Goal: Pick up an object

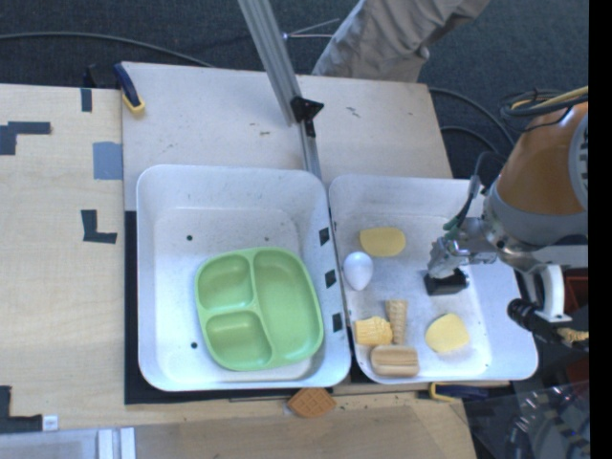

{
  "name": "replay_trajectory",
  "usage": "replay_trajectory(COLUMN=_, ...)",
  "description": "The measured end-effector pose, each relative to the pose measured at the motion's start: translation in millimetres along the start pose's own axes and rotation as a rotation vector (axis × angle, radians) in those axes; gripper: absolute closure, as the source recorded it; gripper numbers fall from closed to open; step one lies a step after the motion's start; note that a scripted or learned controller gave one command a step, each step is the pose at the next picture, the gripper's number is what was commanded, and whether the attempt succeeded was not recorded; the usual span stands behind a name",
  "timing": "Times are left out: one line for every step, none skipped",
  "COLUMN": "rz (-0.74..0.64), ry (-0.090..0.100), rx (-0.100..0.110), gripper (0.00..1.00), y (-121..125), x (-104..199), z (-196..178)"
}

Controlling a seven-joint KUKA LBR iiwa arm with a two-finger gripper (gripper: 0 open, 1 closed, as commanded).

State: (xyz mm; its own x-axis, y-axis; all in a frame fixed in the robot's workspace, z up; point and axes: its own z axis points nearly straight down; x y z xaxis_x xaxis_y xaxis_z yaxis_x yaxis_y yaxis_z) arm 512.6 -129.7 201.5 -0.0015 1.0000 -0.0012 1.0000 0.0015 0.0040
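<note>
Hovering over bare floor in the right bin (pixel 497 194), the gripper (pixel 446 277), jaws' state indiscernible, has the yellow round (pixel 447 334) nearest, directly toward the camera.

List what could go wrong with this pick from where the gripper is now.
1. The gripper hangs over bare floor of the right bin, between the two yellow rounds; closing here would likely catch nothing.
2. The bun, yellow block and cone are crowded in the near corner, so a descent there may push neighbours or hit the wall.
3. The white egg may roll away.
</note>
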Motion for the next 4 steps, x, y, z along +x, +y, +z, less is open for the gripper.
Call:
replay_trajectory(rz=0.000, ry=0.000, rx=0.001, gripper=1.00, y=1.1, x=0.2, z=-37.6)
replay_trajectory(rz=-0.004, ry=0.003, rx=0.007, gripper=1.00, y=10.6, x=52.9, z=-25.5)
replay_trajectory(rz=-0.005, ry=0.003, rx=0.005, gripper=1.00, y=24.2, x=101.6, z=-34.7)
replay_trajectory(rz=-0.005, ry=0.003, rx=0.005, gripper=1.00, y=33.5, x=149.1, z=-39.5)
